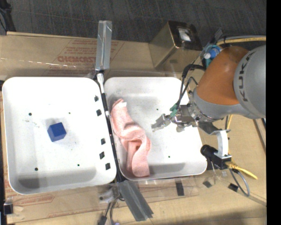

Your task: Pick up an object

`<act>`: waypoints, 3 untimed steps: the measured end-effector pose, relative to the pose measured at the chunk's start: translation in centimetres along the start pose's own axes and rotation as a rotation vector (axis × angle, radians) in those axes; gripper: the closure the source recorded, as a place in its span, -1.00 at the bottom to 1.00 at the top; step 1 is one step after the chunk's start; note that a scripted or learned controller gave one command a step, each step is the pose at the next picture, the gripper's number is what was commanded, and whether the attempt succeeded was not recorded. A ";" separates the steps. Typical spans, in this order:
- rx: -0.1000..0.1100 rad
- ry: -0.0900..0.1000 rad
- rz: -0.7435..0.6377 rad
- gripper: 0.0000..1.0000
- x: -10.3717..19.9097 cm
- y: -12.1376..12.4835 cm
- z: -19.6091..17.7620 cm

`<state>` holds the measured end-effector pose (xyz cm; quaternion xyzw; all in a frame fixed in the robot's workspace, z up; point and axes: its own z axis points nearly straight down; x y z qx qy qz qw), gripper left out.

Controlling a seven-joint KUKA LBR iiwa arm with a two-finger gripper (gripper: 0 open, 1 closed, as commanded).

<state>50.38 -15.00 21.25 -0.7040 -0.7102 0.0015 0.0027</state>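
Observation:
A blue cube (56, 131) lies in the left bin (18, 93), left of its middle. A crumpled pink cloth (131, 142) lies along the left side of the right bin (145, 84), stretching from the middle down to the front wall. My gripper (169, 124) hangs over the middle of the right bin, to the right of the cloth and apart from it. It is open, with nothing between its fingers.
A metal divider (103, 55) runs between the two bins. A tan box (171, 43) stands behind the right bin. The arm's orange band (222, 76) covers the right bin's right edge.

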 end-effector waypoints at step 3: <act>-0.005 -0.002 -0.121 1.00 8.9 5.6 -3.6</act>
